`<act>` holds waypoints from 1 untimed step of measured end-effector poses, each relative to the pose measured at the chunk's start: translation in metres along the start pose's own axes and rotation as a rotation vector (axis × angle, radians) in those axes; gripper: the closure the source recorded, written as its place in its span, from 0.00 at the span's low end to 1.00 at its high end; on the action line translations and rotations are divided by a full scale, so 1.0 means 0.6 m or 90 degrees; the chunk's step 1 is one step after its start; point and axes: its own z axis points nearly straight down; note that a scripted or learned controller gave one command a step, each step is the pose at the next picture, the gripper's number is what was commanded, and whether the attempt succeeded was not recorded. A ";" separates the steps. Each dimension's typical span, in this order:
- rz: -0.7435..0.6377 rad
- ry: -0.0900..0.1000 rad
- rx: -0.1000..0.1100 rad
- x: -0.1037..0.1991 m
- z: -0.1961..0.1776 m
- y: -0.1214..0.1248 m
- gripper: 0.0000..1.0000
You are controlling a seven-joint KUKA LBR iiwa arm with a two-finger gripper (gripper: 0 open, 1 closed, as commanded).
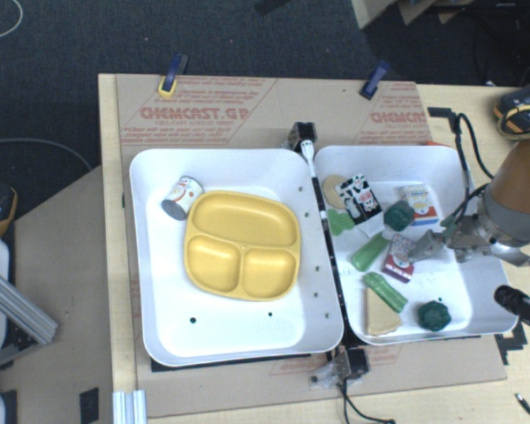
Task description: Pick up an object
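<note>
Camera view: gripper (pixel 412 249) low over the right bin (pixel 442 159), fingers hard to read, so cannot tell wide or narrow. Red-and-white packet (pixel 397 265) just beside the tip. Green ball (pixel 435 315) nearer the front wall. Yellow divided plate (pixel 242 244) in the left bin (pixel 155 263).

Counter (pixel 247 104) is covered with brown Chemcast-printed board, a blue clamp (pixel 171 75) at the left back edge and another clamp (pixel 374 79) further right. Dark carpet (pixel 115 25) behind, white cable loop (pixel 0 16) lying on it.
</note>
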 end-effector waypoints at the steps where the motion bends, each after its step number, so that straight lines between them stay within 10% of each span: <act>1: -0.001 0.002 -0.004 0.001 0.040 0.004 0.00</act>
